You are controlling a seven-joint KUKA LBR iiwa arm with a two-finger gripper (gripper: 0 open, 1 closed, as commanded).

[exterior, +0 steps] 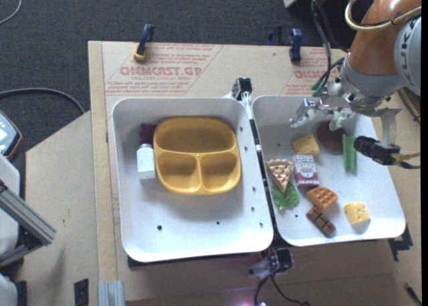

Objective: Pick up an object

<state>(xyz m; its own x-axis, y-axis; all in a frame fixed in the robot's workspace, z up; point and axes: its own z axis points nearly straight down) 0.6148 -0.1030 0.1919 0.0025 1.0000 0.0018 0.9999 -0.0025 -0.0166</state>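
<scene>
Looking down on the bench (100,164), we are seeing two white bins side by side, and the split is telling us how the work is laid out. The left bin (130,231) is carrying a yellow divided tray (196,154) with a small white bottle (146,160) just beside it at nine o'clock, which we are reading as a drop-off side. The right bin (388,214) is holding the loose toy food, spread apart so that any one piece can be reached alone: a cheese wedge (305,144) near the centre, a pizza slice (279,173) at its seven o'clock, a small red carton (305,170) just beside the pizza slice, a waffle (322,197) and a chocolate bar (321,222) toward six o'clock, a green leaf (286,198) below the pizza slice, a second cheese block (356,213) at five o'clock, and a green stick (348,153) at three o'clock beside a brown round piece (329,137).

We are finding the gripper (319,112) at the twelve o'clock end of the right bin, hanging over the brown round piece and the cheese wedge. Its metal parts are blurring together against the bin wall, so we cannot tell how wide it is standing, and nothing is showing clearly as held. We are judging that the pick is not yet made, with the nearest candidates lying right beneath it.
</scene>
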